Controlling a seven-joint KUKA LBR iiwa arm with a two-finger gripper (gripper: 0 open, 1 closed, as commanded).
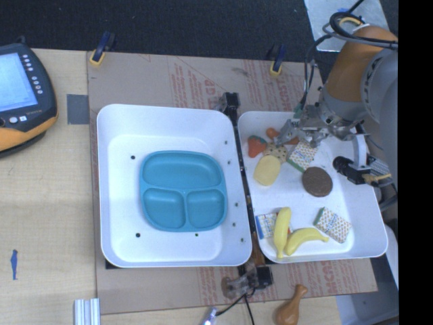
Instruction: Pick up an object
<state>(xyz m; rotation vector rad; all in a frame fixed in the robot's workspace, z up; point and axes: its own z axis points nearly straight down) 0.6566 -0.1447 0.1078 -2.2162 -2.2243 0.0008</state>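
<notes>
The tool [295, 133] hung low over the upper part of the right bin [369, 246], at the right of the frame, and whether it was spread or pinched could not be told. Just below it lay a patterned packet [302, 155], an orange piece [256, 145] and a pale yellow lump [266, 170]. A brown disc [316, 181] sat mid-bin; two bananas [292, 233] lay lower down. The left bin [115, 188] held a blue divided plate [183, 189].
</notes>
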